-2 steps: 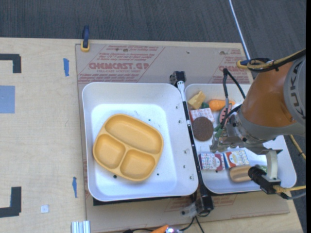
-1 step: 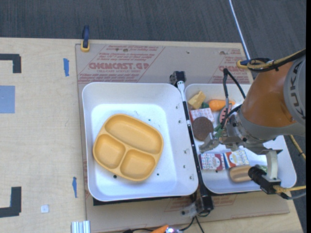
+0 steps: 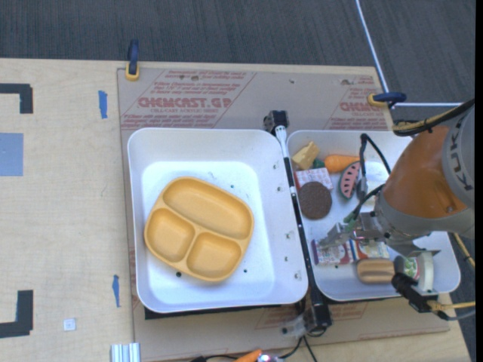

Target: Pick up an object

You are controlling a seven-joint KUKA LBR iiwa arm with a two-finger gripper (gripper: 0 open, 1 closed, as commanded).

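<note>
**Jaws low over a crowded bin: lots of ways to miss**

The jaws (image 3: 337, 239) hang low in the right bin (image 3: 451, 271), over a flat packet (image 3: 332, 253) with red on it; they look a little way apart, but I cannot tell for sure how wide, and nothing shows between them, so nothing is picked up yet.

Things to pick sit all around the jaws; a round brown cookie (image 3: 315, 200) lies just behind them, toward the far side of the bin; a hot dog toy (image 3: 375, 270) lies just beside them, toward the arm; a watermelon slice (image 3: 348, 180), a carrot (image 3: 340, 161) and a cheese wedge (image 3: 305, 155) lie farther back; a small bottle (image 3: 419, 268) with a green band lies past the hot dog.

What could go wrong? The packet is flat and thin; the jaws may slide over it and close on air. The things are packed close; the jaws could bump the cookie or the hot dog and push them away. They could also pinch two things at once and drop both on the way up. The bin wall between the two bins is near the jaws; a push that way could jam the packet against it.

The yellow tray (image 3: 198, 228) sits in the left bin (image 3: 143, 202), well away from the jaws, on the worktop (image 3: 60, 202).
</note>
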